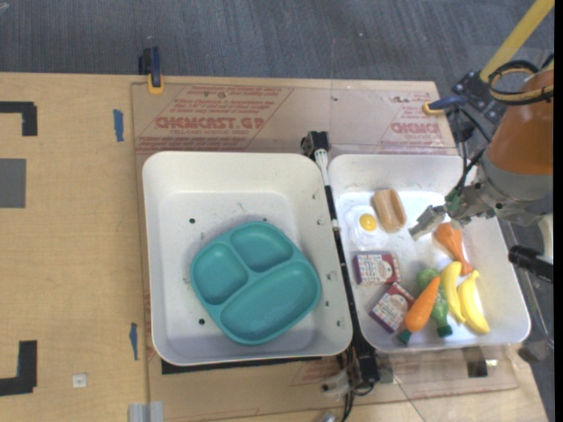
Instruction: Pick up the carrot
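The carrot (423, 301) is orange with a green top. It lies slanted in the right bin (519, 323), between a dark snack packet (390, 307) and the bananas (466, 299). A second orange piece (450, 240), shorter and tapered, lies just above the bananas. My gripper (437, 220) hangs over the upper middle of the right bin, right beside that shorter orange piece and well above the long carrot. The grey arm with its orange band (519, 143) reaches in from the right.
In the right bin there are also a fried egg (365, 222), a bread roll (389, 209), a pink-labelled packet (376, 268) and green pieces (427, 279). The left bin (167, 192) holds a teal divided plate (255, 281).
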